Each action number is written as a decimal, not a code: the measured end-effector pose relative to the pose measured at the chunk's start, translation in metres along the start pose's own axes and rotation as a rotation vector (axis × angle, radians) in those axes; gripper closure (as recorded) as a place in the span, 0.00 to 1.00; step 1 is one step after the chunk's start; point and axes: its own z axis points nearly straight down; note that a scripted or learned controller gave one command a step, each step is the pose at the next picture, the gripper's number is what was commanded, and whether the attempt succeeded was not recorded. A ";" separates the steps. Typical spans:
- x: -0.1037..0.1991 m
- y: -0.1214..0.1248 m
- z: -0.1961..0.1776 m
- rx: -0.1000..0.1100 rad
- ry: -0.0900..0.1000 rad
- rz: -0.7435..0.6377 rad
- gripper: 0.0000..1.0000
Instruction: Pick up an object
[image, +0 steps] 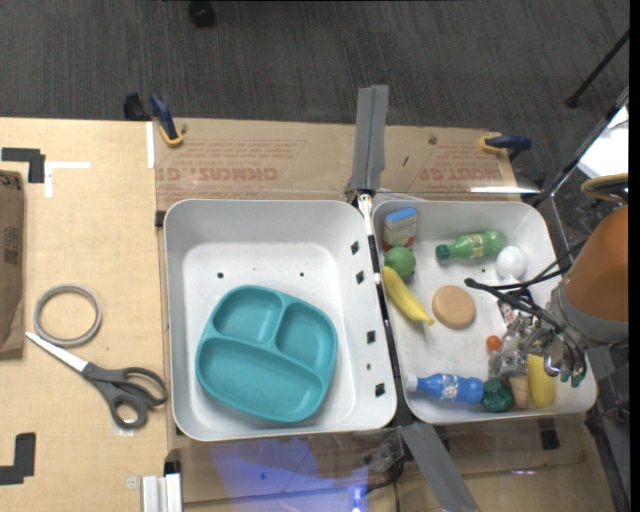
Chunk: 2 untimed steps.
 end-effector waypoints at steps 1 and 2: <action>-0.030 0.079 0.000 0.000 -0.002 0.128 1.00; -0.030 0.079 0.000 0.000 -0.002 0.128 0.00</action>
